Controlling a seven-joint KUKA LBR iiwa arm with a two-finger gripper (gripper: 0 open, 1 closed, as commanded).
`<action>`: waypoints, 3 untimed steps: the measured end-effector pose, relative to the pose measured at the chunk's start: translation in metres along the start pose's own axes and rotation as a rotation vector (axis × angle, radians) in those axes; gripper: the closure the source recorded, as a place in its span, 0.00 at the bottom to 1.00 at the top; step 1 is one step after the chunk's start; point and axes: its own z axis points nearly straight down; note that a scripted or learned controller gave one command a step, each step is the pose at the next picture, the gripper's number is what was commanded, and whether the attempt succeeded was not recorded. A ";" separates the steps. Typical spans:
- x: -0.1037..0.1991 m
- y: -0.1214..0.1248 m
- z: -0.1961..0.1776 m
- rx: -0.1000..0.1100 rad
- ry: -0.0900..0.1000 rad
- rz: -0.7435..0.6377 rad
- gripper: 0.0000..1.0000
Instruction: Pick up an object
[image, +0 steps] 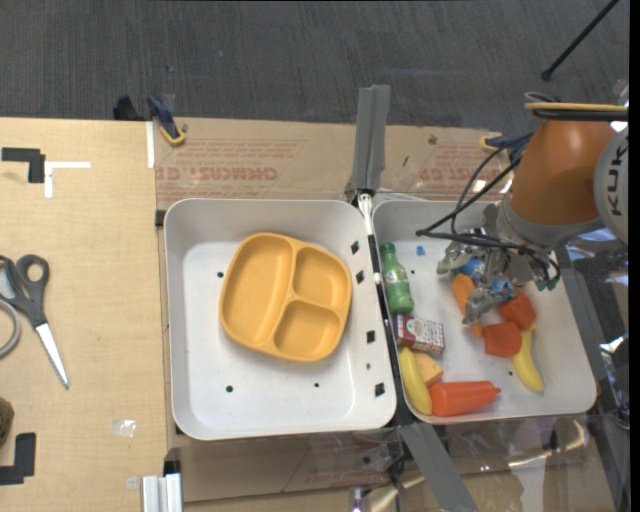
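Arm: I saw the grey arm with its orange band reaching in over the right bin (585, 395) from the bench's right side.

Gripper: The gripper (492, 296) hung low in the middle of that bin, right over a small pile of toys.

Fingers: I could not tell if they were open or closed. Wires and metal bits hid them.

Nearest thing: An orange carrot (462, 291) lay just beside the gripper, on the side toward the left bin (180, 330). Its long way ran from the bin's back edge toward the front edge.

Other close things: A red block (504, 338) sat just in front, and a yellow banana (527, 365) lay near the bin's front right corner.

My guess: The carrot was the closest thing to grab. Nothing looked held yet.
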 end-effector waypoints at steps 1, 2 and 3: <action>-0.002 0.000 -0.010 0.000 -0.004 -0.001 1.00; -0.002 0.000 -0.011 0.001 -0.006 0.000 0.00; 0.035 0.045 0.002 -0.001 0.002 0.028 0.00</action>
